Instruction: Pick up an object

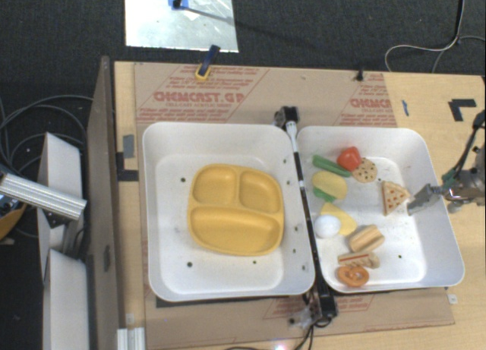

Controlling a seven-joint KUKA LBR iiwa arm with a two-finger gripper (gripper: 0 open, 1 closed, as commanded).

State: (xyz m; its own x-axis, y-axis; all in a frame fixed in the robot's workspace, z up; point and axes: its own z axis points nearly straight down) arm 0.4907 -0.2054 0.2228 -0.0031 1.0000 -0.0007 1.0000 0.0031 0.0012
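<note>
A divided plate (234, 209) lies in the left bin (167, 151); toy foods (342, 212) lie scattered in the right bin (437, 250).

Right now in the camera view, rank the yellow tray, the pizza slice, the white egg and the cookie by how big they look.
1. yellow tray, by far.
2. pizza slice.
3. white egg and cookie look alike; no ranking.

We read "CHEMCAST GP" in red print on the brown paper sheet (250, 90) covering the bench, left of centre above the bins. A second red print of that brand sits further right on that sheet, partly cut by the right bin (425, 151); smaller lines under both too blurred to read.
</note>
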